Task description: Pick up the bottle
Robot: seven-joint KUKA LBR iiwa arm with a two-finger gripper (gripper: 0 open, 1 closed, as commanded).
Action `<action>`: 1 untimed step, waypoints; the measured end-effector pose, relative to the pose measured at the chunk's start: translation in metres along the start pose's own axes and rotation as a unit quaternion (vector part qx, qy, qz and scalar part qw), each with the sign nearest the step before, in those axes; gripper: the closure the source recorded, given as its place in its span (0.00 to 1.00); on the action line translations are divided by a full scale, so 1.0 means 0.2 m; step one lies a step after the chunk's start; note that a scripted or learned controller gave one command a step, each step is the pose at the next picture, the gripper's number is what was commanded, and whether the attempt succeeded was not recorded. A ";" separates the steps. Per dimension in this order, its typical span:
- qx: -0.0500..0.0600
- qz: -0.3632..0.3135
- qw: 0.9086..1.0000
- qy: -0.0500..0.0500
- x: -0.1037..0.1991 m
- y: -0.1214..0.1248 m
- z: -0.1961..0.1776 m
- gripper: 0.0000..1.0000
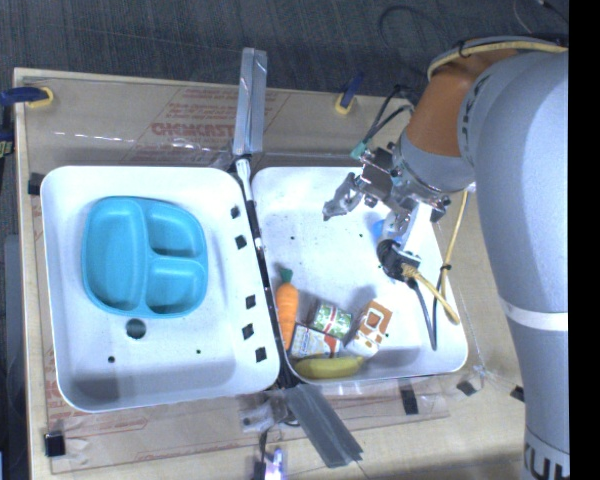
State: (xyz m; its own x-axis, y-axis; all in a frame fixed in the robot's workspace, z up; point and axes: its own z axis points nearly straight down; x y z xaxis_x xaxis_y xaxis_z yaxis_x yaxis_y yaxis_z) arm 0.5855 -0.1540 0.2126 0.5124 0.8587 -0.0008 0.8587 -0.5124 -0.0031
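My gripper (pixel 352 206) hangs over the back half of the right bin (pixel 310 193), below the grey wrist with its orange band. A small white and blue shape (pixel 384 230) shows just under the wrist, against the bin's right side. It may be the bottle, but the arm hides most of it and I cannot tell whether it is held. A black connector with a yellow cable (pixel 430 293) hangs beside it.
An orange carrot (pixel 287 308), two small cartons (pixel 330 323) (pixel 372 326) and a banana (pixel 328 366) crowd the right bin's front. The left bin (pixel 60 298) holds a blue divided tray (pixel 145 253). A metal divider (pixel 248 98) runs back between the bins.
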 end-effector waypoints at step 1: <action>-0.001 0.051 0.999 0.000 -0.23 0.07 0.01 0.00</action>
State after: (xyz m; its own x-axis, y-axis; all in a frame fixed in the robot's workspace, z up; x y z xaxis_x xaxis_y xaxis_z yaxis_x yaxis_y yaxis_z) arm 0.5739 -0.2010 0.2110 0.5971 0.8021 -0.0009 0.8021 -0.5971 -0.0016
